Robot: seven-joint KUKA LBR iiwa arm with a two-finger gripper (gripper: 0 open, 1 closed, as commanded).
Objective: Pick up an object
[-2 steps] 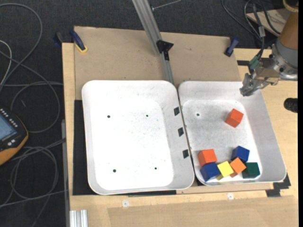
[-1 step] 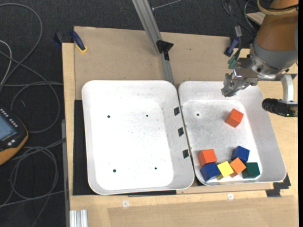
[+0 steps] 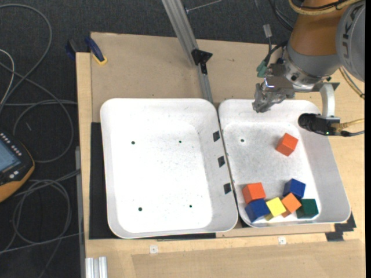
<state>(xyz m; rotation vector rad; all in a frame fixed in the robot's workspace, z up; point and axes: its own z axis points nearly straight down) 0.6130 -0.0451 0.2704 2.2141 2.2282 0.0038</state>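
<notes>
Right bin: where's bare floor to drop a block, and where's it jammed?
Free: the middle of the right bin, between the lone orange block and the cluster below, plus the strip along its left wall. The claw hangs over the bin's far edge. Crowded: the near corner, where orange, blue, yellow and green blocks bunch together.

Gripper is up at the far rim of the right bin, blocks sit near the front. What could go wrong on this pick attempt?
1. The gripper hangs by the far rim of the right bin, away from every block, so a straight descent would likely grab nothing.
2. The front-corner cluster is tightly packed; fingers may jam or shove neighbours.
3. The lone orange block looks tilted and could slip from a grasp.
</notes>
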